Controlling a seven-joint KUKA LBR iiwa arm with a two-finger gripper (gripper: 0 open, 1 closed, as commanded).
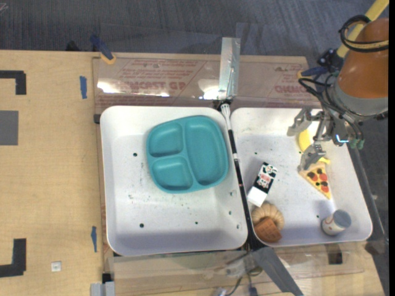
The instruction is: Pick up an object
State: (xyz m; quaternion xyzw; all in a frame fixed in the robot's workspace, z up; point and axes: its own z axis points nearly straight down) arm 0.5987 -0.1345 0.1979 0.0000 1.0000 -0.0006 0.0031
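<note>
The tool point(313, 142) hangs low over the right bin point(364, 227) with its fingers spread and nothing between them — the approach step, by my reading. Just beneath lie a yellow piece point(303, 140) and a toy pizza slice point(318, 178). Next it must drop, centre on one and close. The arm point(364, 60) comes in from the right, wrist down.
</note>
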